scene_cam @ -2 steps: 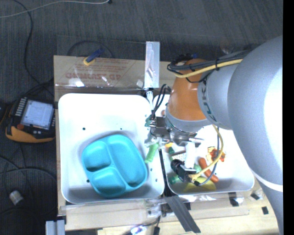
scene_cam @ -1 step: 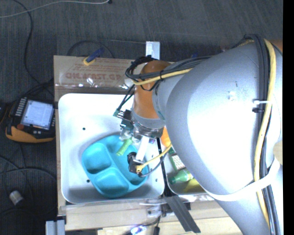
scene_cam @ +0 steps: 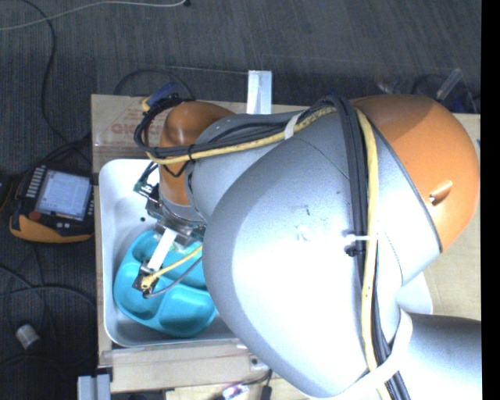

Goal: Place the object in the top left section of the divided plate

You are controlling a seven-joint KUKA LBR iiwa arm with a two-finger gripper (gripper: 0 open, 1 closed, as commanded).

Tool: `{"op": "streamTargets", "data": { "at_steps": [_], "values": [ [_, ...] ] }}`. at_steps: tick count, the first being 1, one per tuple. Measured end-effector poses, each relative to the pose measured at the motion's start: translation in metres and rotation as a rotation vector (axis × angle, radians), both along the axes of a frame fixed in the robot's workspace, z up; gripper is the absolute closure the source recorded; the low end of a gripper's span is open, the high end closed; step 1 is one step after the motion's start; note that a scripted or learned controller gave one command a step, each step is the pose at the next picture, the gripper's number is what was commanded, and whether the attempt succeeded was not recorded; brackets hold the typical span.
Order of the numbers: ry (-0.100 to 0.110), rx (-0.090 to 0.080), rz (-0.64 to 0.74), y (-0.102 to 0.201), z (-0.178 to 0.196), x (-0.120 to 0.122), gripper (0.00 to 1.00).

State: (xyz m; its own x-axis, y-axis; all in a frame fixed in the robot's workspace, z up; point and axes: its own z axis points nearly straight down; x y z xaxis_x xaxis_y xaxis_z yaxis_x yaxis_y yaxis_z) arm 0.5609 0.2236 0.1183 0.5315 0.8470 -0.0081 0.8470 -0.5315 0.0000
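The bulky grey-and-orange robot arm (scene_cam: 328,234) covers the view from 12 through 6 o'clock, blocking any path from that side. In the shallow white plastic bin (scene_cam: 117,234), bare floor lies open at 9 to 11 o'clock. The turquoise divided plastic plate (scene_cam: 176,308) fills the bin's floor toward 7 o'clock, touching the near wall.

My white bin (scene_cam: 109,234) sits on the desk (scene_cam: 484,273), which shows pale wood at the far right. A cardboard sheet (scene_cam: 117,121) with red print lies beneath the bin's upper edge. Off to my left, on the dark carpet (scene_cam: 62,70), rests a handheld pendant (scene_cam: 53,205) with a lit screen and orange trim. A thin cable (scene_cam: 35,23) loops across the carpet above it, and a small grey cylinder (scene_cam: 27,336) lies lower down.
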Motion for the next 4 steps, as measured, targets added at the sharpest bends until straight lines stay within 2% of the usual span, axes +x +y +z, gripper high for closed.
{"op": "streamTargets", "data": {
  "at_steps": [1, 2, 3, 4],
  "values": [
    [-0.001, 0.0, -0.175, -0.024, 0.067, 0.039, 1.0],
    [-0.001, 0.0, -0.252, -0.004, 0.038, 0.094, 1.0],
    [0.0, 0.004, -0.406, 0.009, 0.027, 0.074, 1.0],
    [-0.001, 0.004, -0.643, -0.008, -0.001, 0.098, 1.0]
  ]
}}
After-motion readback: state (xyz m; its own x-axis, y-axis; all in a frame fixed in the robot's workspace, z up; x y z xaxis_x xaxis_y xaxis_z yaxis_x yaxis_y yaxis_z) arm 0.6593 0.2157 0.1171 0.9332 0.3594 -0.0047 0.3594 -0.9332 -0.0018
